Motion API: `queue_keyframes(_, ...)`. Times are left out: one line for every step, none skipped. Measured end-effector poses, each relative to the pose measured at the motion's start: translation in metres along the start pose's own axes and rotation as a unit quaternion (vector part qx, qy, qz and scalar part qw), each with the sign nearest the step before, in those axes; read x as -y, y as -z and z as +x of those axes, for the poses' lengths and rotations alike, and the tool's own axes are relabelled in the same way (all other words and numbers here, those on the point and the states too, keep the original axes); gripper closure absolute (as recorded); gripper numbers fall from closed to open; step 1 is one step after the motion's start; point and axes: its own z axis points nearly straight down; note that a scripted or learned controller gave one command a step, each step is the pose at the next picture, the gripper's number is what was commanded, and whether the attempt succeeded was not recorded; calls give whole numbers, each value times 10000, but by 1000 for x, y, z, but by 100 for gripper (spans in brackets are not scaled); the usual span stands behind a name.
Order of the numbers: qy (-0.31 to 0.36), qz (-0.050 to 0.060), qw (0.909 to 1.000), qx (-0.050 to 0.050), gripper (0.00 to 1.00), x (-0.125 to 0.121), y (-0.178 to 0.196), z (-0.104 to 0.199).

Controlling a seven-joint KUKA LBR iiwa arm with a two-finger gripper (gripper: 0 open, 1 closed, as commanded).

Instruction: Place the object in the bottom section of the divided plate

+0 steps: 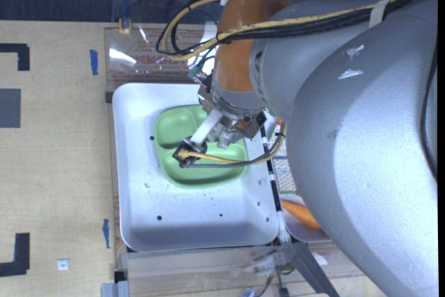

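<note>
- Gripper (224,133) low over the green divided plate (208,176); apart or together, cannot tell.
- Orange object (300,211) lies off the plate, tucked under the arm (361,115).
- Risk: pressing lower shoves the plate.

Arm (348,149) over plate (174,127); bin (198,213) btm free

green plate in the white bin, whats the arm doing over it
The grey arm reaches in from the right, and its tool hangs low over the green divided plate, which lies in the white bin. Whether the tool carries anything is not clear. An orange thing peeks out from under the arm, past the bin's right wall.
</note>
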Motion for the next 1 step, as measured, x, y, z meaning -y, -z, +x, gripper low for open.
queue_keyframes(1, 0, 10000, 1, 0, 0, 0, 0)
